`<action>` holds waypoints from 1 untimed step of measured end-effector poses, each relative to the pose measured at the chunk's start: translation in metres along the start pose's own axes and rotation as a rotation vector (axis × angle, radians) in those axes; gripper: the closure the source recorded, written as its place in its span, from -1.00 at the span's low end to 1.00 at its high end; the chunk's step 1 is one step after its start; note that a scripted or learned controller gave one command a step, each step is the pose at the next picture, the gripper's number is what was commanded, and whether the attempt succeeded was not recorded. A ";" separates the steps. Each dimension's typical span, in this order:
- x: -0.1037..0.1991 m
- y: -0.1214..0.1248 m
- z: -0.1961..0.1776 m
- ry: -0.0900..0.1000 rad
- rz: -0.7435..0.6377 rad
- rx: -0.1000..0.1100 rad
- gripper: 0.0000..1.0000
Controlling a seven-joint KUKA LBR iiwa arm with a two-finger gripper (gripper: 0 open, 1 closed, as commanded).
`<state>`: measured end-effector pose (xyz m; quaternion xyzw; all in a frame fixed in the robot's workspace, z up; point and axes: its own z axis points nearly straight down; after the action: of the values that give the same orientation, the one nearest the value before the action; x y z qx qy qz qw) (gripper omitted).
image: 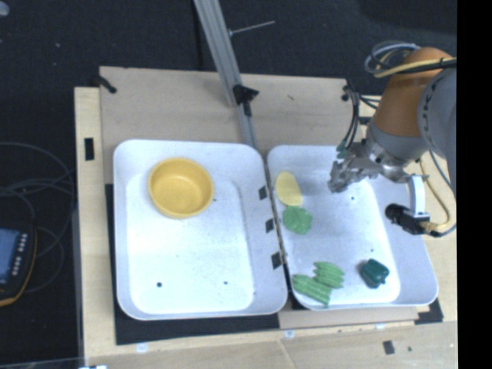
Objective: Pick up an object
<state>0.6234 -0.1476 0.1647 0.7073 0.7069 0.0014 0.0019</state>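
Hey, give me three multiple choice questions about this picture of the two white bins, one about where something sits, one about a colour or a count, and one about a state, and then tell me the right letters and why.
1. Where does the round yellow plastic bowl sit?
A. in the left white bin
B. in the right white bin
C. on the bare bench

2. How many items lie in the right white bin?
A. two
B. five
C. eight

3. How does the yellow bowl stand?
A. tipped on its side
B. upside down
C. upright, mouth up

Answers:
1 A: the round yellow plastic bowl rests in the upper part of the left white bin.
2 B: the right white bin holds a pale yellow piece, a light green lump, two green ridged pieces and a dark teal block.
3 C: its hollow inside faces the camera.

The gripper hangs over the right bin's upper part.
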 end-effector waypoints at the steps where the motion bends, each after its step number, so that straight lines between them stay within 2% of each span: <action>1: -0.003 0.000 -0.043 0.000 0.000 0.000 1.00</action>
<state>0.6232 -0.1508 0.2075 0.7073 0.7069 0.0013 0.0019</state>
